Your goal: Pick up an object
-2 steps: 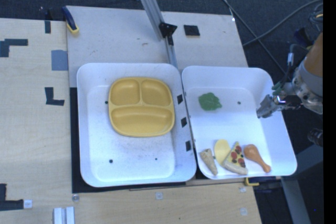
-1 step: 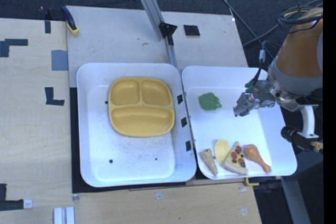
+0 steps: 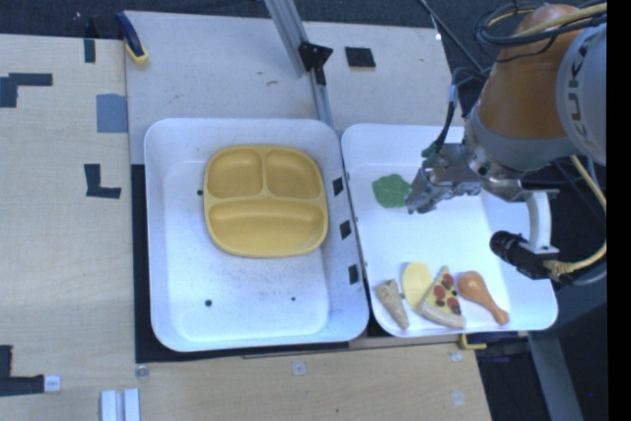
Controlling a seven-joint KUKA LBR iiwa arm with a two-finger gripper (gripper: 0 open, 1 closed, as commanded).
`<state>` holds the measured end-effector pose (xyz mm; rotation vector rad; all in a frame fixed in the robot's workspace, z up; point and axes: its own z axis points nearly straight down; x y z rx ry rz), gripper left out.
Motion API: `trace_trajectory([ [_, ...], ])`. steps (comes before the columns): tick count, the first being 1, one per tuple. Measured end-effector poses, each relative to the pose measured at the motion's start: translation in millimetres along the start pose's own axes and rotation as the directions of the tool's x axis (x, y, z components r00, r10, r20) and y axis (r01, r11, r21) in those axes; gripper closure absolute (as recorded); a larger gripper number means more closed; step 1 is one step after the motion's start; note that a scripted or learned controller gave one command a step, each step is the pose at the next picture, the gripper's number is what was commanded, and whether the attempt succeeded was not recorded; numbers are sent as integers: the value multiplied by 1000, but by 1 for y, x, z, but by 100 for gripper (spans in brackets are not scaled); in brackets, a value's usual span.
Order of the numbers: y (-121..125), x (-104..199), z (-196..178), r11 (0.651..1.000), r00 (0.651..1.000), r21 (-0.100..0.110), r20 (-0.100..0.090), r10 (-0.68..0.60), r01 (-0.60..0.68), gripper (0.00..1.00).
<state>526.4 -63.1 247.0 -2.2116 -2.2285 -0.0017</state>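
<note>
The grey two-finger gripper (image 3: 422, 203) sits low in the right-hand shallow white bin (image 3: 444, 242), just beside a flat green leaf-shaped toy (image 3: 391, 190); this looks like the reach-and-grasp step. I cannot tell how its tips stand from this slant. Next it must close squarely on the leaf, then lift.

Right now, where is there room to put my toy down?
Left bin: bare floor all around the yellow tray, widest below it. Right bin: a bare patch in the middle, between the green piece with the gripper and the crowded bottom edge, where the pizza slice and drumstick lie.
</note>
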Motion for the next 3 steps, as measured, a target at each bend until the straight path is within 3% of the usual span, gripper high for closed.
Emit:
trace_trajectory([
  [2, 22, 109, -5, 1000, 1000, 1, 1, -1, 1, 100],
  [3, 27, 164, 11, 1000, 1000, 2, 2, 1, -1, 100],
])
